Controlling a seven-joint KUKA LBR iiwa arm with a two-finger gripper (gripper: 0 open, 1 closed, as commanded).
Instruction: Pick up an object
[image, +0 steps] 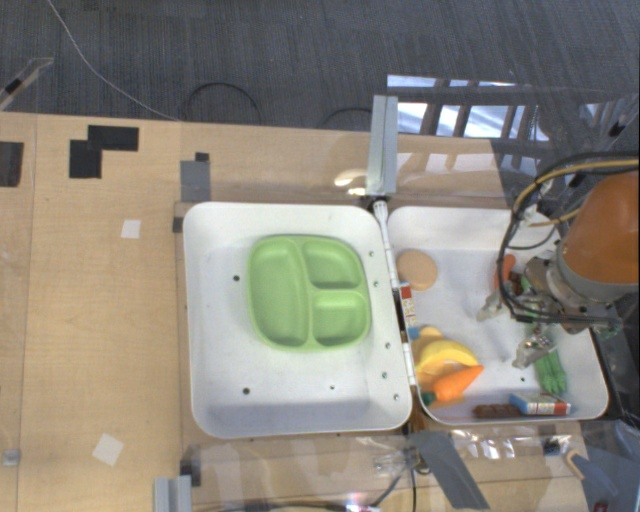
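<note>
Two bins side by side on the tabletop (90, 330).
Left bin (215, 400): divided plate (306, 291) at centre. Right bin (460, 300): round disc (417, 269) at the rear left; banana (443, 353) and carrot (457, 383) at the front left; marker (522, 408) along the front wall.

One camera sat fixed above the bench (90, 330); it looked down at a slant on both white bins (215, 400); the arm (605, 235) entered from the right.

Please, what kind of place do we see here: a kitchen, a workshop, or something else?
Most likely a robotics lab bench for grasping tests, not a kitchen. Two white bins sit side by side on a wooden bench; the arm reaches over toy food such as the carrot, and the green divided plate lies alone.
</note>
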